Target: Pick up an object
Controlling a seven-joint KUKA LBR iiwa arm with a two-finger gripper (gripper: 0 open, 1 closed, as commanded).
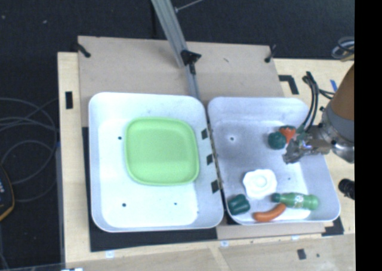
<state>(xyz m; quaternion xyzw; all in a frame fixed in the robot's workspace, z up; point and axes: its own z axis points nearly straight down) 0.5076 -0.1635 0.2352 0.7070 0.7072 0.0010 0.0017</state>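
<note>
The right bin [239,114] holds several small objects. A dark green round piece [276,139] lies beside a small orange piece [289,133] near the bin's right side. A white round object [259,183] sits lower down, with a green bottle [296,200] lying on its side and an orange sausage-shaped piece [269,213] along the front wall. A dark green cup-like object [238,204] rests in the front left corner. My gripper [293,153] hangs over the bin's right side, just right of and below the dark green round piece, with nothing visibly in it.
The left bin [107,144] carries a light green square plate [161,150]. A grey metal pole [170,19] slants up from between the bins. Black cables [310,94] trail by the arm at the right.
</note>
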